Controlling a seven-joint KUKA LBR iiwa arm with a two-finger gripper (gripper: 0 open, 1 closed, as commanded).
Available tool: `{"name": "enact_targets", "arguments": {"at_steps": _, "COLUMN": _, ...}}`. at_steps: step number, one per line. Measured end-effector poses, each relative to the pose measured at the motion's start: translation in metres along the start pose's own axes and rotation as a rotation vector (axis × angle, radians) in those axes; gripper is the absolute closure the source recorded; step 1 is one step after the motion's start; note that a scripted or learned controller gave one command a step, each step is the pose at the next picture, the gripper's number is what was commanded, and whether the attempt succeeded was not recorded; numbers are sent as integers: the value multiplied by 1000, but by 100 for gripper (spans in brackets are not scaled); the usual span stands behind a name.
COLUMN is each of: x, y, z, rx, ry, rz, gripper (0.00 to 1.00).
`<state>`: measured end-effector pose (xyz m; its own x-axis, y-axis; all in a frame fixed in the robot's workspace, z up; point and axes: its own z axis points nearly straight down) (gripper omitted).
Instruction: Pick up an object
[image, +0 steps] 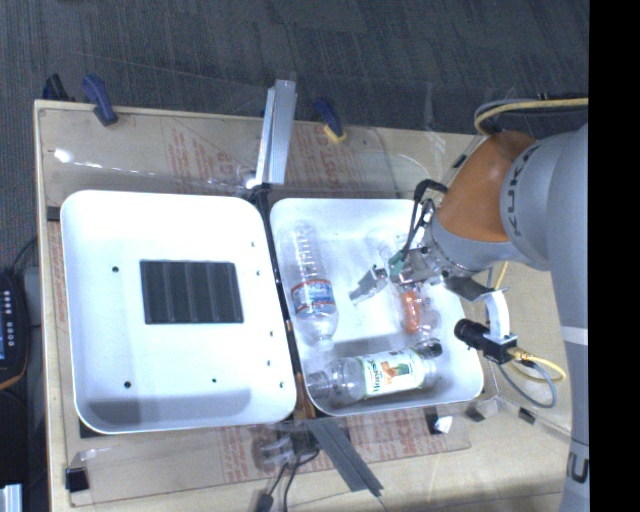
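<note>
Camera view shows the tool low in the right bin, jaw state impossible to tell, just left of an orange-tinted bottle, with two clear bottles nearby.

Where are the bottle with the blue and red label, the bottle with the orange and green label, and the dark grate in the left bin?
Bottle with blue and red label (312, 295): camera view, on its label.
Bottle with orange and green label (392, 373): camera view, on its label.
Dark grate (191, 292): camera view, at its middle.
</note>
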<state>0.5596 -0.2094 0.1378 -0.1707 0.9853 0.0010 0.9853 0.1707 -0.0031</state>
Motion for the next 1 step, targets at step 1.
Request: {"name": "enact_targets", "arguments": {"at_steps": 1, "x": 0, "y": 0, "z": 0, "rx": 0, "ry": 0, "rz": 0, "gripper": 0}}
